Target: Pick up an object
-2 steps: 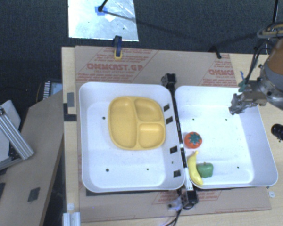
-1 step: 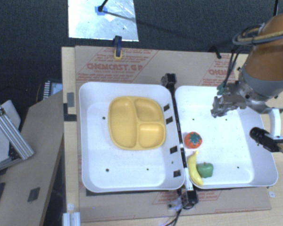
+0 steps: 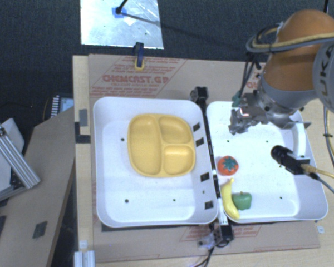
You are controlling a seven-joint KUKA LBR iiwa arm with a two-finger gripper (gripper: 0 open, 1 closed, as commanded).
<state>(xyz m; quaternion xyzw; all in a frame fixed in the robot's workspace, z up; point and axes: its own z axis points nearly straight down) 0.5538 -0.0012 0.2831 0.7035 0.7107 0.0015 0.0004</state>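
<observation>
A yellow divided plate [image 3: 160,145] lies alone in the middle of the left bin [image 3: 111,202], a little nearer its far edge than its near one, and plays no part in the work at hand. Across the shared wall, three toy foods sit along the left edge of the right bin [image 3: 267,202]. A red tomato [image 3: 228,165] rests about halfway down that edge. A banana [image 3: 229,200] runs toward the near-left corner, with a green fruit [image 3: 243,200] touching its right side.

The gripper [image 3: 239,124] hangs over the far-left part of the right bin, beyond the tomato and apart from it, at the end of the grey-and-orange arm [image 3: 300,54] reaching in from the right. From where I stand I cannot tell how far open the gripper is or whether it has hold of anything. All three foods lie on the bin floor, so the pick looks not yet made.

This looks like the approach step. The tomato is the nearest candidate and stands clear of its neighbours. The next move would call for bringing the gripper toward the near edge until it sits over the tomato, then lowering it straight down. The bin's left wall close by leaves little room on that side.
</observation>
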